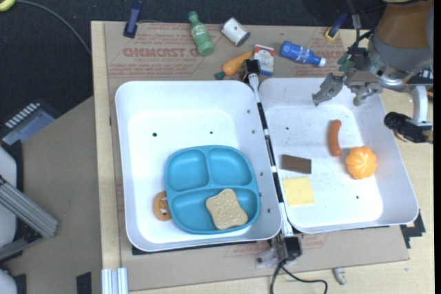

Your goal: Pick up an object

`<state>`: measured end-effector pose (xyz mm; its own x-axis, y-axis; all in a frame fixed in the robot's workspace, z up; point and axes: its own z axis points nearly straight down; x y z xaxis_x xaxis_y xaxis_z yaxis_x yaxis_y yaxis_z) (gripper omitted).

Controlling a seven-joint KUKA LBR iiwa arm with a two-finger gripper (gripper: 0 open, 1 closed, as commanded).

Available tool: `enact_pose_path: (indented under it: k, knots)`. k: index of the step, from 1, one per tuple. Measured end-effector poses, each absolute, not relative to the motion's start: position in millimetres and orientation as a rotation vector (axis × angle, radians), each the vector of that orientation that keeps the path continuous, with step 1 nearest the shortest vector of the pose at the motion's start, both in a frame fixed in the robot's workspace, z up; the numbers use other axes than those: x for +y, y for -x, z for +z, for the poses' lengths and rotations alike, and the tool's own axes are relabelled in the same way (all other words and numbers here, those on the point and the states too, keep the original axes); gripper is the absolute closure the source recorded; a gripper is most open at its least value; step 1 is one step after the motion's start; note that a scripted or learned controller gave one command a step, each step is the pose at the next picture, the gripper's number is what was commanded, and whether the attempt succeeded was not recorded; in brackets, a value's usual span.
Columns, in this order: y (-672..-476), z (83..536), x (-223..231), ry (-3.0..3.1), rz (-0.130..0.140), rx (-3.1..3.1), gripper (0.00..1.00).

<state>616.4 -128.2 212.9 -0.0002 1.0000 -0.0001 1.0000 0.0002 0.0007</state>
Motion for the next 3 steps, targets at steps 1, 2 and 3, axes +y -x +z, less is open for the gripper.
enact_pose_path:
  k: [1,2,3]
  knots:
    - [-615.2,104.3,-170.9,-2.225,-0.004,2.222,0.0]
    - [-601.2,84.2,-176.5,-2.224,-0.002,2.223,0.0]
    - [-602.1,95.0,-176.4,-2.222,0.001,2.22,1.0]
